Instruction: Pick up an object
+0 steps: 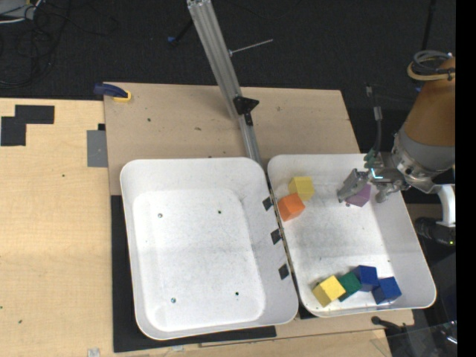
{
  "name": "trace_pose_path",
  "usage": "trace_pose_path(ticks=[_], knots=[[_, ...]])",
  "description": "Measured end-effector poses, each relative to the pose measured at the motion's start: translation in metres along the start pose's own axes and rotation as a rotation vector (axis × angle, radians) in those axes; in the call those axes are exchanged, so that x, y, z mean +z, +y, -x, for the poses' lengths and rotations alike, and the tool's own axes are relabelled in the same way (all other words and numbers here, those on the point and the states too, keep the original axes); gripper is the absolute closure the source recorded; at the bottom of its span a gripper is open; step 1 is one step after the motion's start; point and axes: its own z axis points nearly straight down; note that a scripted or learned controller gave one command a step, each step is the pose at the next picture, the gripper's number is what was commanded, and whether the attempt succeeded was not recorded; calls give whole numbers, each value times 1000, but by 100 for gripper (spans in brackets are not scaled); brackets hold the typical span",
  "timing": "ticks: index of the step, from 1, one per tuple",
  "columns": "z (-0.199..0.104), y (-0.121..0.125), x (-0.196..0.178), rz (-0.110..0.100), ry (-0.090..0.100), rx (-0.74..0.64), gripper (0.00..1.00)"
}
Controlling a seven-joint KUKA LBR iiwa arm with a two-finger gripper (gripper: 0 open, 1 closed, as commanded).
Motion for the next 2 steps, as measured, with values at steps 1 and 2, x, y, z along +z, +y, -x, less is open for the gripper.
trace_pose_path(ticks=[1,2], knots=[[0,1,-2,5,-1,1,0],[-3,-2,42,0,0,1,0]])
